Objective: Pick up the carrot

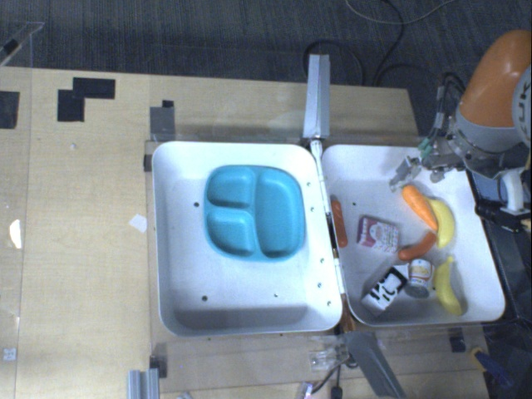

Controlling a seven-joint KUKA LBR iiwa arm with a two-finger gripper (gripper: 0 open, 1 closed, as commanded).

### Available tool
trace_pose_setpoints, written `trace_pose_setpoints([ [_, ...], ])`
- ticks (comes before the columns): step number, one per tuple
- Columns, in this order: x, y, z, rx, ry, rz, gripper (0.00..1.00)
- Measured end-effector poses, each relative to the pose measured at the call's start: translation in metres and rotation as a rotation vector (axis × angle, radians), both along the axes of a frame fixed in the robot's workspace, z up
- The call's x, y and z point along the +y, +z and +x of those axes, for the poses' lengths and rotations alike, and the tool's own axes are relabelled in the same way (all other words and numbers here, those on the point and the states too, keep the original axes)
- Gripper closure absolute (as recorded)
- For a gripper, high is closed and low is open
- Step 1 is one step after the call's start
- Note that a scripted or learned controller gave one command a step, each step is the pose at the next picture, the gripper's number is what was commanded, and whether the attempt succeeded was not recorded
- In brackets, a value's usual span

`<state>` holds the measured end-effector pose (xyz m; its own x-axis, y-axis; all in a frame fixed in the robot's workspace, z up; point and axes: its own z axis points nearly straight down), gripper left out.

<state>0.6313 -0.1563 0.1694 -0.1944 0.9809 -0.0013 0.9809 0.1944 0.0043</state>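
White right bin [490,302] held the carrot [420,207] at its one o'clock, long axis running ten to four; left bin [179,306] held a blue tray [254,212]. The pincer [418,166] hovered above; its opening I cannot tell.

No text can be read; the maroon carton [378,232], the black-and-white box [384,289] and the can [420,277] in the right bin [490,306] bear print too small to make out
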Motion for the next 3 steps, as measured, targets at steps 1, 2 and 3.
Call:
trace_pose_setpoints([
  [1, -0.033, -0.083, 0.016, -0.002, 0.0, -0.001, 0.0],
  [2, -0.031, -0.07, 0.018, -0.008, 0.004, 0.0, 1.0],
  [3, 0.026, -0.038, 0.02, 0.001, -0.11, 0.002, 1.0],
])
